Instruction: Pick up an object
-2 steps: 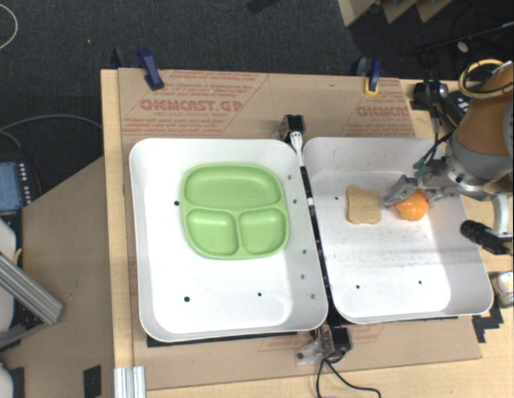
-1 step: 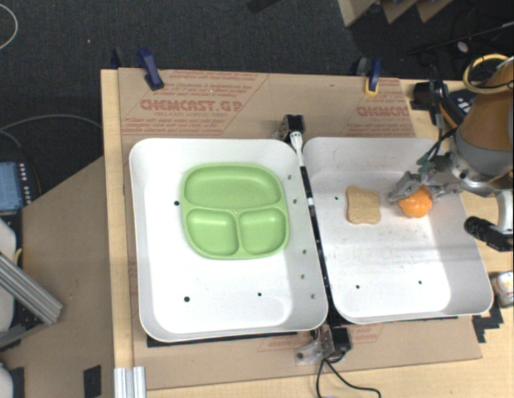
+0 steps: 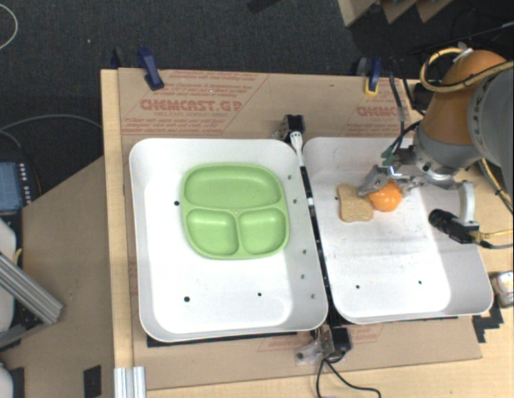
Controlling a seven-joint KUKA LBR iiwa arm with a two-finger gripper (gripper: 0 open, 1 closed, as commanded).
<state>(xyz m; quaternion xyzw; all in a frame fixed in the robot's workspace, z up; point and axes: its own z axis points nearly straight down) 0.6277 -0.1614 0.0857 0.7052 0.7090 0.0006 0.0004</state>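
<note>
A small orange ball-like fruit (image 3: 386, 198) lies in the right bin (image 3: 390, 264), toward its far side. Touching it on the left is a tan, bread-shaped piece (image 3: 354, 205). My gripper (image 3: 390, 178) hangs low right over the orange's far edge, reaching in from the right under the grey and orange wrist (image 3: 456, 110). The gripper's body hides the top of the orange.
In the left bin (image 3: 157, 247) sits a green three-compartment plate (image 3: 235, 208). A black clip (image 3: 293, 127) stands between the bins at the back. Cables (image 3: 468, 230) run along the right bin's right side. Blue clamps (image 3: 149, 69) hold the brown board.
</note>
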